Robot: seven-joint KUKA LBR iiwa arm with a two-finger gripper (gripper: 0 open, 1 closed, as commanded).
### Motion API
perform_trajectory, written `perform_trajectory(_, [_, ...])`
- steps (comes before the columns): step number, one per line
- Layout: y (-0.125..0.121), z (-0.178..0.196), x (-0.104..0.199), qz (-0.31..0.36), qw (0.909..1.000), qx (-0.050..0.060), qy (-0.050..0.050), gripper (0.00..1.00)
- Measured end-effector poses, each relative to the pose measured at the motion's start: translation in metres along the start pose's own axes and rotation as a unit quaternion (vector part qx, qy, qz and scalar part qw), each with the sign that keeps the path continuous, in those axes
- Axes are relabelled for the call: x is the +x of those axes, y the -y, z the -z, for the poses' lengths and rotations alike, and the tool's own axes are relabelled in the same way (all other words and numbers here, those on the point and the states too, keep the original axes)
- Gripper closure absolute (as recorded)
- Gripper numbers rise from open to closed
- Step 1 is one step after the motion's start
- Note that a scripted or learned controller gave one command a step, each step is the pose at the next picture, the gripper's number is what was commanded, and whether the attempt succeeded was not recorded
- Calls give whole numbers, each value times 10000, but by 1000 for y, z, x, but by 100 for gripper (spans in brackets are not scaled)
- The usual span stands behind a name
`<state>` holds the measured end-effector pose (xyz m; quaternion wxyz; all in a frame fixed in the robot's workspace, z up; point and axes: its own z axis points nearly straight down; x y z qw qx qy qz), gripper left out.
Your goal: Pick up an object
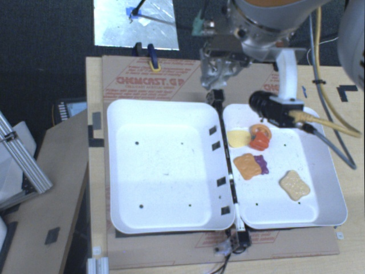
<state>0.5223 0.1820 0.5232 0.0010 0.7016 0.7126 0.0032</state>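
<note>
The right bin (328, 201) holds several small toy foods. A yellow flat piece (238, 138) lies near its back left, with a red and orange piece (260, 137) just to its right. An orange toast-like piece (246, 166) touches a purple piece (262, 163) in the middle. A beige bread-like piece (294, 185) lies to the right of them. My gripper (215, 83) hangs over the back edge of the bench, above the divider between the two bins, well behind all the pieces. Nothing shows in it.
The left bin (162, 164) sits beside the right one, joined by a black clipped divider (227, 164). A black cylinder on a white bracket (272, 107) overhangs the right bin's back edge. Cables (331, 131) run along the right side.
</note>
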Motion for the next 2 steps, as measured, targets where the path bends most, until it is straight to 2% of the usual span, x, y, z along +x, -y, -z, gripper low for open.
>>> perform_trajectory(1, [0, 11, 0, 31, 10000, -9, -3, 100])
perform_trajectory(2, [23, -282, -48, -91, 9999, 106, 40, 100])
